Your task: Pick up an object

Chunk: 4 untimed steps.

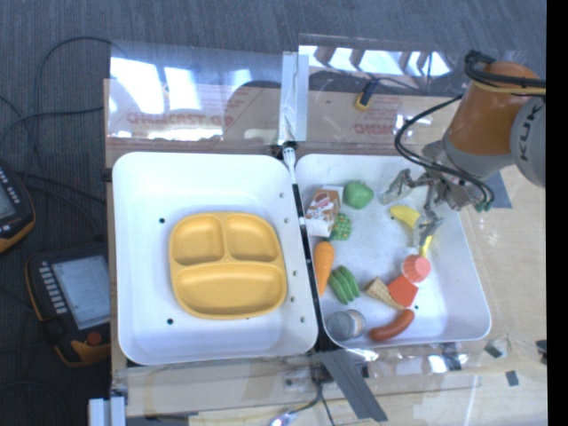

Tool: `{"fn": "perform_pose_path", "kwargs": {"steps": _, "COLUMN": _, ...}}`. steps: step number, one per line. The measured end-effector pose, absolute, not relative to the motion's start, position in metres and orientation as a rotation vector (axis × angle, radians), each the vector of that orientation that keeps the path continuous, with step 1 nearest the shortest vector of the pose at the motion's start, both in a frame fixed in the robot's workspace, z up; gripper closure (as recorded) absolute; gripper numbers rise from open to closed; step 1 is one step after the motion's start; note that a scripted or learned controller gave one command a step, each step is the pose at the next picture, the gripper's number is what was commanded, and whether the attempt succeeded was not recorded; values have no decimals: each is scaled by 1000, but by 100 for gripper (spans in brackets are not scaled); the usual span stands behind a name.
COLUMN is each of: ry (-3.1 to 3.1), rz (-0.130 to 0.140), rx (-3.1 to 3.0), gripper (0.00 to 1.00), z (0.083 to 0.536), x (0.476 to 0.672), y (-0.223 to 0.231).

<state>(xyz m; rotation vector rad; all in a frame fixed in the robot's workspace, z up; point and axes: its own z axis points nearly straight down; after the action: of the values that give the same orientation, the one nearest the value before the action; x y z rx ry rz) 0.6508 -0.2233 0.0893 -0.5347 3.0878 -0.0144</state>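
Starting far to the gripper's left, we see a yellow divided plate (229, 264) lying in the left bin (133, 238), well apart from the gripper and of no use to this pick. Moving toward the gripper into the right bin (470, 300), we pass a small printed packet (322, 206) whose lettering is too small for us to read, a carrot (323, 263), a green ribbed vegetable (344, 283) and a metal can (345, 324) lying low and to its left. A green rounded fruit (358, 193) sits closer, just left of the gripper at about its height. The gripper (426, 193) hangs over the upper right part of this bin with its fingers spread apart and nothing between them. The banana (406, 214) lies just below and slightly left of the fingertips, and we judge it the likeliest target. It looks like a toy of hard, smooth plastic: light, stiff, not fragile, but slippery and curved, so we would close across its thick middle, square to its length, not at a tapering end. Further below the gripper sit a red piece (410, 278), a wedge of cheese (382, 292) and a sausage (391, 326). We read part of a maker's name on the arm (524, 136), though it is cut off at the edge.
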Motion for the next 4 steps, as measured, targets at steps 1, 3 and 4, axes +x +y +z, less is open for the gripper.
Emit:
{"fn": "perform_pose_path", "kwargs": {"steps": 1, "ry": 3083, "rz": -13, "rx": -553, "gripper": 0, "z": 90, "x": 626, "y": -223}}
{"fn": "perform_pose_path", "kwargs": {"steps": 3, "ry": 3087, "rz": -6, "rx": -490, "gripper": 0, "z": 91, "x": 601, "y": -200}}
{"fn": "perform_pose_path", "kwargs": {"steps": 4, "ry": 3084, "rz": -12, "rx": -488, "gripper": 100, "z": 102, "x": 603, "y": -200}}
